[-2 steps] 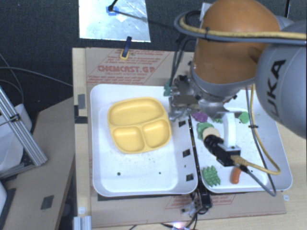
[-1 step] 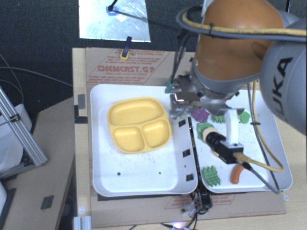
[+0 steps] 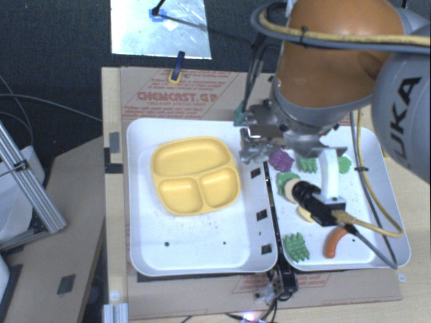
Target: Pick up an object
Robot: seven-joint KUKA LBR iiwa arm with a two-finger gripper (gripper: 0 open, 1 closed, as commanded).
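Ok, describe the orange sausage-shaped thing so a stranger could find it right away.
Look in the right-hand bin, at its near edge. The orange sausage-shaped piece lies there, right of a green leafy piece; it is the one smooth, curved orange item.

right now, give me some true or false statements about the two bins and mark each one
1. The yellow tray lies in the left bin. True.
2. The tray has three compartments. True.
3. The orange piece lies in the left bin. False: it lies in the right bin, near its front edge.
4. The purple piece sits on the tray. False: it lies in the right bin, below the arm's wrist.
5. The arm hangs over the right bin's far end. True.
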